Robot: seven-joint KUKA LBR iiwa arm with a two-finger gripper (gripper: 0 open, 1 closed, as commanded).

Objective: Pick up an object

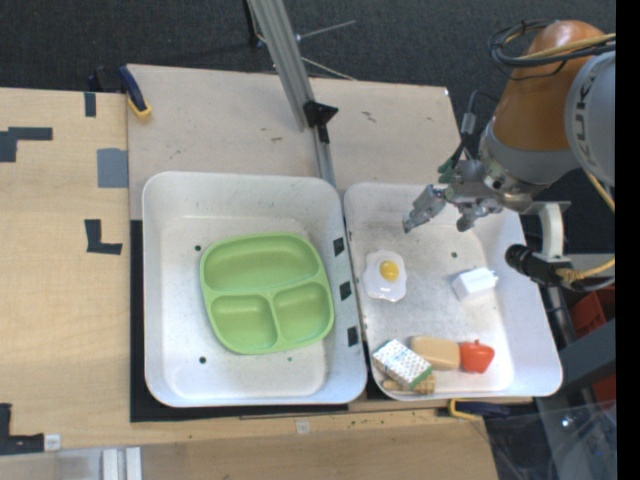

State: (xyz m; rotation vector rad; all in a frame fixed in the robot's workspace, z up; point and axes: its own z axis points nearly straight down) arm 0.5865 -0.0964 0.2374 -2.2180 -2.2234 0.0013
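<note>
The pincer (441,213) hangs open and empty above the right bin (530,368). Below it lie a fried egg (385,274) and white block (473,283).

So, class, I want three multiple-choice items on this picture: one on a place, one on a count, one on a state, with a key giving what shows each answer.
1. Where does the green tray lie?
A. in the left bin
B. in the right bin
C. on the bench outside the bins

2. How many compartments does the tray have?
A. two
B. three
C. five

3. How does the gripper stand?
A. shut on the fried egg
B. shut on the white block
C. open, holding nothing, over the right bin

Key: 1 A, the tray rests on the floor of the left bin. 2 B, one long section at the top and two smaller ones below. 3 C, its fingers are spread over the far end of the right bin, while the fried egg and the white block lie apart from it on the bin floor.
</note>
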